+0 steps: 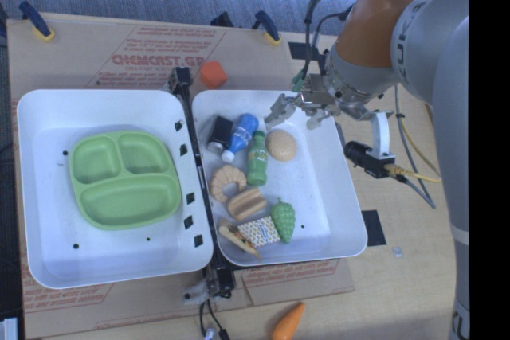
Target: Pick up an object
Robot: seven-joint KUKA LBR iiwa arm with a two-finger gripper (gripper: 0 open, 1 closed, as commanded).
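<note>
So far nothing is held: the gripper [296,111] is seen spread and bare above the right bin [339,195], near the egg [280,145]; the whole pick remains.

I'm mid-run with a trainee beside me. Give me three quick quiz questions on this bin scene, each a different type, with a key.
1. True or false: the green divided plate lies in the left bin.
2. Which item lies closest to the gripper? A) green bottle B) beige round object C) green grapes
3. Fill in: the orange block sits outside the bins, on the ____.

Key: 1 true; 2 B; 3 cardboard.
</note>
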